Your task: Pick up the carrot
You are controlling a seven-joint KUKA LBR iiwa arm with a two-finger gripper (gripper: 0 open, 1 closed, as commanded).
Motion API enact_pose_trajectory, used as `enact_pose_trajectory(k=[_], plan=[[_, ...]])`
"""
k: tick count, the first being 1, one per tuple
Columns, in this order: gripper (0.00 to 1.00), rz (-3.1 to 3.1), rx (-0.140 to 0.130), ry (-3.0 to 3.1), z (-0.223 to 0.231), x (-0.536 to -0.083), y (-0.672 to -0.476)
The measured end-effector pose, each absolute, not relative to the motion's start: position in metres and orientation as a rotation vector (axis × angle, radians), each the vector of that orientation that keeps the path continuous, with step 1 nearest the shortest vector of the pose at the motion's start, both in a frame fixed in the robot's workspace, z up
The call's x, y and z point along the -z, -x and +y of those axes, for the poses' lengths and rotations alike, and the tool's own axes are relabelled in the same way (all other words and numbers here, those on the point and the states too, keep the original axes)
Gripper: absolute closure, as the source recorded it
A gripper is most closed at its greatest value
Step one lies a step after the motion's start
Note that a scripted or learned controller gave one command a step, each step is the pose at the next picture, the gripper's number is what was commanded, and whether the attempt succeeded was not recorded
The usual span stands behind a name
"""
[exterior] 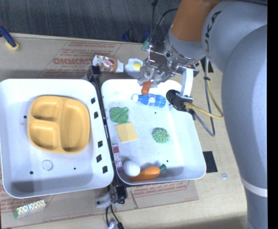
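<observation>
With the carrot (146, 172) untouched at the right bin's (191, 128) near edge, the gripper (146, 85) pinches a small orange piece instead.

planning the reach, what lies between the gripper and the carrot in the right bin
In the camera view, the gripper is at the bin's far edge and the carrot at its near edge. Between them lie the blue bottle, green leaf and yellow slice.

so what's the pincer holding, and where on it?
Cannot tell. The pincer sits over a small orange piece at the right bin's far edge; the carrot lies free.
</observation>
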State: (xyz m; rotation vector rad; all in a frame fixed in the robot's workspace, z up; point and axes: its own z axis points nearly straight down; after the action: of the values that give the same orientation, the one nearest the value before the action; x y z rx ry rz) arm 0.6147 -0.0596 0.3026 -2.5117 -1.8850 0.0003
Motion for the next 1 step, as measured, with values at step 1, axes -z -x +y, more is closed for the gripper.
enact_pose_trajectory(k=[1], plan=[[1.00,-1.437,-0.009,2.788,-0.0346,-0.1906,-0.5689]])
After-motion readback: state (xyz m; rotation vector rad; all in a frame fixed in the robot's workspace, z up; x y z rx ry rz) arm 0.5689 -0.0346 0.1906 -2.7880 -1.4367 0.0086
